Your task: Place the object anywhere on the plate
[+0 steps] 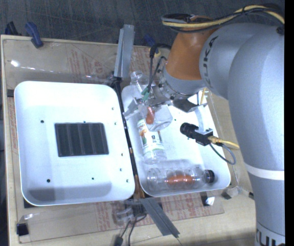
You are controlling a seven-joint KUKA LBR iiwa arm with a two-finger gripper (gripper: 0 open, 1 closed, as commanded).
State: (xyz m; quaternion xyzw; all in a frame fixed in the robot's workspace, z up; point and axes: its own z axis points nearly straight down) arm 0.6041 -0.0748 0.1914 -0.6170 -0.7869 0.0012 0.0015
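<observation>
Pincer [149, 97]: low in the right bin [218, 137], its opening cannot be told.
Bottles [151, 140]: lying in the right bin.
Plate [81, 139]: dark, in the left bin [34, 106].

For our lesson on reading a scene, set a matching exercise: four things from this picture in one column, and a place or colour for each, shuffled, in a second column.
Things
1. Dark plate
2. Clear bottle with orange inside
3. Orange band
4. White-labelled bottle

Descriptions
A. On the arm above the wrist
B. In the left bin
C. Lying along the right bin's near edge
D. Middle of the right bin

Pairs: 1-B, 2-C, 3-A, 4-D
</observation>
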